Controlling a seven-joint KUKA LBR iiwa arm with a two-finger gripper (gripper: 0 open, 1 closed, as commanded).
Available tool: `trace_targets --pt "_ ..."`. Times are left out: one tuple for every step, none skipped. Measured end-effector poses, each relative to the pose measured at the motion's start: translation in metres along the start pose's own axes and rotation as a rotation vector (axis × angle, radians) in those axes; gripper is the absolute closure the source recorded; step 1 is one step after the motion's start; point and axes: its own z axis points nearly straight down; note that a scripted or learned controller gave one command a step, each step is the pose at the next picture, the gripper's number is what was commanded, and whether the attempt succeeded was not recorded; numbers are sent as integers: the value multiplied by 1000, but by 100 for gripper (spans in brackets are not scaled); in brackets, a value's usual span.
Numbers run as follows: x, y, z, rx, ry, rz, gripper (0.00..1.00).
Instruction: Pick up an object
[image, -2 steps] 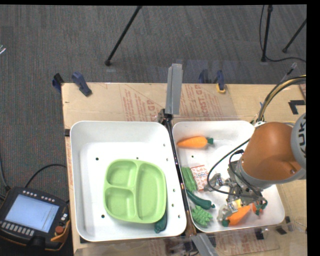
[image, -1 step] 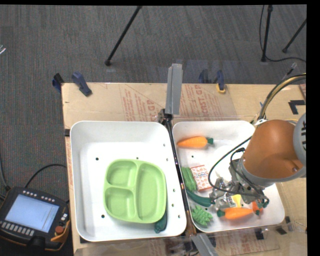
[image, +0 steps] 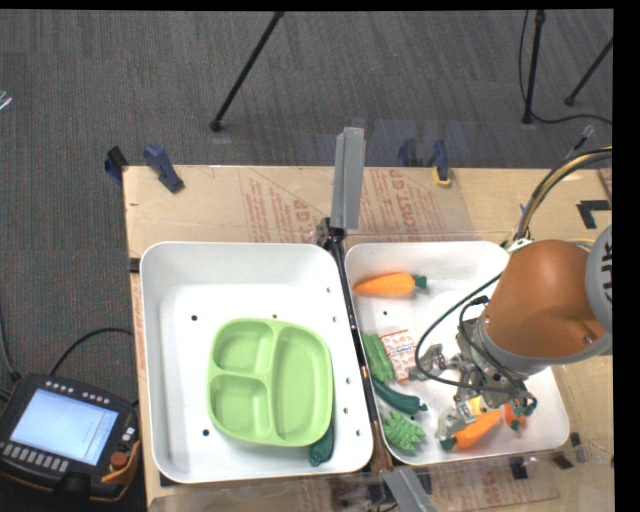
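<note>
On the desk, two white bins are set side by side. The left bin is occupied by a light green divided plate with three sections, and a dark green item is seen poking out from under the plate's near right corner. The right bin is loaded with toy food: an orange carrot with a green tip lies near the far wall, a small red-and-white packet sits in the middle, a long green pod runs along the left side, and a bumpy green piece rests at the near left corner. A second carrot, orange and lying at a slant, is found in the near right part of the right bin. The arm is lowered over that spot, and the tool is seen right at this carrot, touching or just above it. Whether the tool is spread or pressed together cannot be told, as it is hidden by cables and the wrist.
</note>
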Motion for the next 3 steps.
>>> trace_targets --pt "-69 19 10 0 1 56 0" --pt "-155 -6 9 2 -1 29 0" --pt "-109 -76 8 1 2 -65 0"
